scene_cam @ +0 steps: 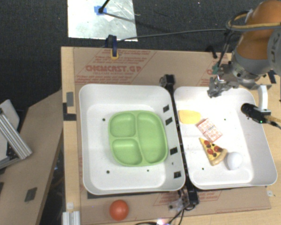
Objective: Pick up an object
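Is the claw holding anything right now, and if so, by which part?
Nothing is held. The claw hangs over the right bin's far edge, apart from the pizza slice, wrapper, yellow piece and white ball.

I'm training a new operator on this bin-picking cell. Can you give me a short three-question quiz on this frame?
1. True or false: the green divided tray lies in the right bin.
2. Which item lies nearest the white ball? A) pizza slice B) yellow piece C) orange ball
3. Fill in: the end effector hovers over the right bin's ____ edge, far or near.

Key: 1. False, it lies in the left bin. 2. A. 3. Far.
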Controlling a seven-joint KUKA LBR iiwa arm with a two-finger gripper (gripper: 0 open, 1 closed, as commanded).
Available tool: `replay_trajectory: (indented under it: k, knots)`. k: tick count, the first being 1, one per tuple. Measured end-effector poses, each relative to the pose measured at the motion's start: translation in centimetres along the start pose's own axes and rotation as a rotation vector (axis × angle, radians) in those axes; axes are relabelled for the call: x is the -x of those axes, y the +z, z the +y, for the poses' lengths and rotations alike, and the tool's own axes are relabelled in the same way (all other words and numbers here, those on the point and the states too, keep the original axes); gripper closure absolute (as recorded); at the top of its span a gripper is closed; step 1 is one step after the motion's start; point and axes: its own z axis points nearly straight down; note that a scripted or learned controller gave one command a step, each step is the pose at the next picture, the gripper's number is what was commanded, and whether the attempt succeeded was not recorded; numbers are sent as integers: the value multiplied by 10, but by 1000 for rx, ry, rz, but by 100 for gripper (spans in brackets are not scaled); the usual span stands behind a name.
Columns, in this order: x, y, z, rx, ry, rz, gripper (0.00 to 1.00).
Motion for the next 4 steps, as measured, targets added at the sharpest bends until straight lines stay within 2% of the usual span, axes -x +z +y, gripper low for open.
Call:
replay_trajectory:
  k: [1, 2, 3, 4]
  knots:
    - [0, -16, 1, -5, -1, 1, 100]
    - [-58, -4, -7, -9, -6, 3, 100]
    - [-120, -7, -11, -8, -7, 4, 100]
    - [-177, 5, -24, -9, -6, 4, 100]
